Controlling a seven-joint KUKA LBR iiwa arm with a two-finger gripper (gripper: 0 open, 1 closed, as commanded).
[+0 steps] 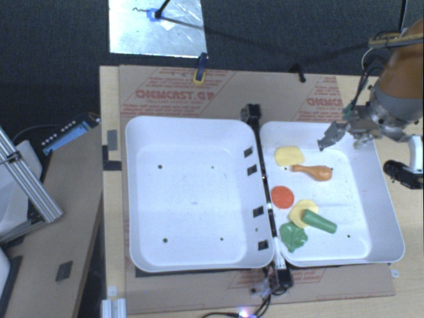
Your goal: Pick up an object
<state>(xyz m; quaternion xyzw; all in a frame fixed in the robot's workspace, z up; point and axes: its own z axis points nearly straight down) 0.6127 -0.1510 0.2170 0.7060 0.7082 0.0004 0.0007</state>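
**Toy food waits in the right bin, arm poised at its far edge**

Toy food sits clustered in the right bin [371, 197]: a pale yellow piece [289, 156] toward the back, a tan drumstick-shaped piece [313, 171] just beside it, an orange-red disc [283, 197] nearer the divider, and at the front a yellow piece [301, 211] with a green cylinder [320, 222] lying across it and a leafy green piece [293, 236] touching its near side. The left bin [192, 191] stands alongside, the two meeting at a row of black clips [255, 191].

Under both bins lies a brown cardboard sheet [218, 88] printed in red; at the back I can make out "CHEMCAST GP", and the same lettering repeats toward the right, partly covered. A yellow and blue clamp [199, 71] pins the board's far edge to the counter [59, 244].

From the right comes the arm [401, 78], its orange band showing above a grey wrist. It leans in over the right bin's far rim, with the gripper [329, 138] tipped down and leftward, hanging above the bin floor near the pale yellow piece but apart from it. The jaws are too small and dark against the rim for me to tell whether they are open or closed; nothing shows between them.
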